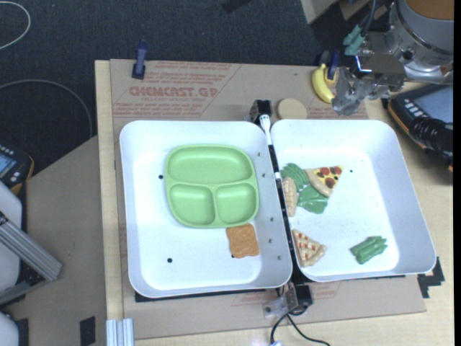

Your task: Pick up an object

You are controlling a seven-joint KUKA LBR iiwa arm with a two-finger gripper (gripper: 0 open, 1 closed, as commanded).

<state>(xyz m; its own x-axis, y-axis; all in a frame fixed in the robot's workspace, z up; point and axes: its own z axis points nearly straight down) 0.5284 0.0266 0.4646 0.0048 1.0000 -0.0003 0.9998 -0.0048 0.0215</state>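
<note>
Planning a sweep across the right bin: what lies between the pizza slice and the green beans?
In the camera view, bare white bin floor separates the pizza slice from the green beans.

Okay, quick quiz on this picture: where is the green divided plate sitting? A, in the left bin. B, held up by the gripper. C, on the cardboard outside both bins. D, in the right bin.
A: the green divided plate lies flat in the left bin, with an orange toy piece just below it, while the gripper is up beyond the right bin's far edge.
</note>
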